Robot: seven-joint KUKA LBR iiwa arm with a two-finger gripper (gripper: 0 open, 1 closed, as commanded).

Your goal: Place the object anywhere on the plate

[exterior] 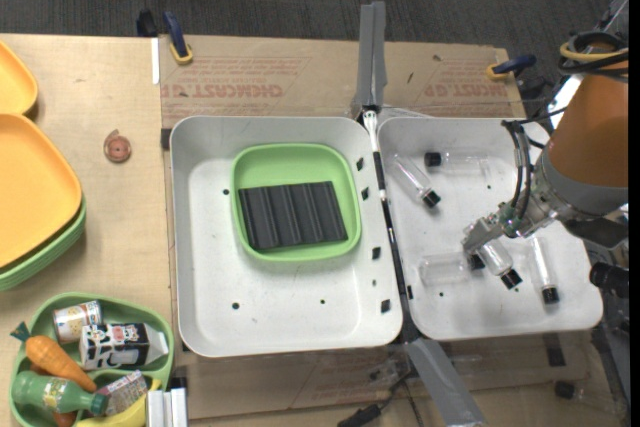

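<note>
A green square plate (296,159) sits in the left bin (200,245). A dark grey ridged slab (295,215) lies flat on the plate. In the right bin (470,315) several clear vials with black caps lie loose: one (413,181) near the bin's left side, one (545,273) at the right front, and a faint clear one (440,270) in the front middle. My gripper (487,245) hangs low over the right bin, just above a black cap (511,278) and close to the vials. The arm's orange band (600,135) is at the right edge.
On the bench left of the bins are stacked orange and green dishes (30,195) and a green bowl (90,365) with toy food. A small pink disc (118,147) lies near them. Clamps (178,43) hold the cardboard at the back.
</note>
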